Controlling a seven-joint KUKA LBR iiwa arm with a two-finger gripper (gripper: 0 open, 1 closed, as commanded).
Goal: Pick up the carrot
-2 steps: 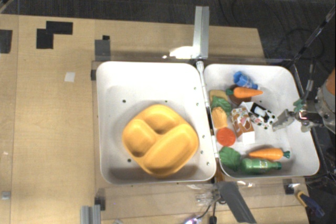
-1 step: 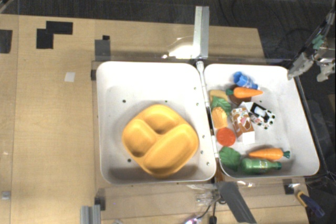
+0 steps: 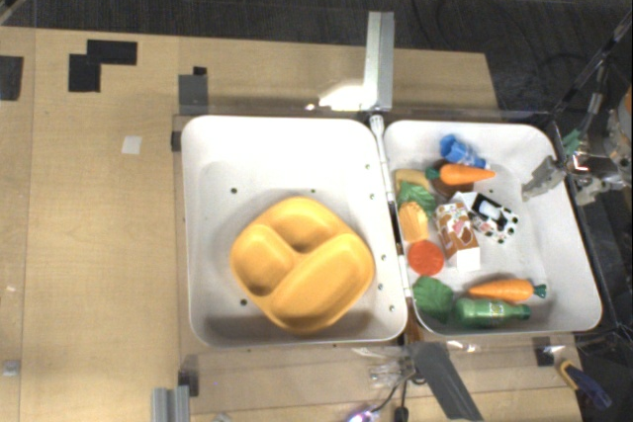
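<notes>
Two white bins sit side by side on the wooden table (image 3: 89,242). The left bin (image 3: 213,153) holds one big yellow dish (image 3: 302,262) with parts inside it, near the front of the bin.

The right bin (image 3: 569,242) is full of small toys. There are two carrots here. One carrot (image 3: 465,176) lies near the back of the bin, with its green top pointing left and its thin end pointing right. It is just in front of a blue toy (image 3: 459,150). The other carrot (image 3: 504,290) lies near the front, with its green top pointing right. It rests just behind a green bottle (image 3: 492,312), and they look like they touch.

Between the two carrots sit a small card with pictures (image 3: 457,224) and a black and white toy (image 3: 493,215). A red round toy (image 3: 426,258) is left of the card. A yellow toy (image 3: 412,220) and a green leafy toy (image 3: 416,195) lie along the left wall of this bin. Another green leafy toy (image 3: 431,295) sits at the front left.

The jaws (image 3: 545,177) reach in from the right, at the right rim of the right bin. They are well apart from both carrots and hold nothing. They are small and blurry, so I cannot tell how far open they are.
</notes>
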